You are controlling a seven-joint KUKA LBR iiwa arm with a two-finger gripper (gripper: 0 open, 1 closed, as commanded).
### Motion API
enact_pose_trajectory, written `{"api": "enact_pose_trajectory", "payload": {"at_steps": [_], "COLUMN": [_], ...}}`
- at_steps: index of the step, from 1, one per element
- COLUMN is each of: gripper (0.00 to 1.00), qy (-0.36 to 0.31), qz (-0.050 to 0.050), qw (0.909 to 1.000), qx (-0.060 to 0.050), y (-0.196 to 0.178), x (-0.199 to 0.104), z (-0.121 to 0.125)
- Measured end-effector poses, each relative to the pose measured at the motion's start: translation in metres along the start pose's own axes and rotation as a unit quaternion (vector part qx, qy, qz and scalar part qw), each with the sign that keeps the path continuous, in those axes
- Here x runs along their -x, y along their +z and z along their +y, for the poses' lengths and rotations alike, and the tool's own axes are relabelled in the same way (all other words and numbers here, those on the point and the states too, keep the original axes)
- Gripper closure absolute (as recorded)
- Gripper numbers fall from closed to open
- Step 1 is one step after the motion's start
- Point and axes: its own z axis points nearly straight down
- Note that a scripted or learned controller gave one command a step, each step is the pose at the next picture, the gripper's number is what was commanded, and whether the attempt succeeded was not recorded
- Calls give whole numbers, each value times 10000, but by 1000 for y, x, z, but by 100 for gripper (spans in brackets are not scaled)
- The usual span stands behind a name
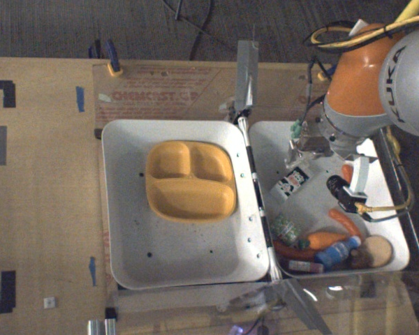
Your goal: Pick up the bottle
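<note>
Claw (304, 152) hung over the back-left part of the right bin (314, 211), just above one small black-and-white carton (293, 182). Couldn't tell from that slant whether it was wide or narrow. Grey arm (366, 75) with the orange band reached in from the right.

Two white bins sat side by side on the bench (42, 187). Left bin (167, 250) held one item: a yellow divided plate (190, 180) with three compartments, sitting toward the back middle.

One bottle (337, 251): blue, lying on its side at the front of the right bin, well apart from the claw. It was part of a cluster along the front wall.

Count around it:
- One orange carrot-shaped piece (326, 239), touching the bottle's back side.
- A second, redder piece (346, 222), just behind that.
- One tan round thing (378, 250) to the bottle's right.
- One dark lump (358, 258) between the bottle and the tan thing.
- One green item (286, 227) and one dark red one (292, 250) to the left.
- One pink strip (304, 266) against the front wall.
</note>
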Motion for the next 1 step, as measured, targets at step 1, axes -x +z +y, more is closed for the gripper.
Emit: {"api": "enact_pose_trajectory", "payload": {"at_steps": [1], "gripper": [100], "qy": [240], "qz": [5], "qw": [9997], "qx": [-5], "y": [-42], "x": [-25], "z": [-51]}}
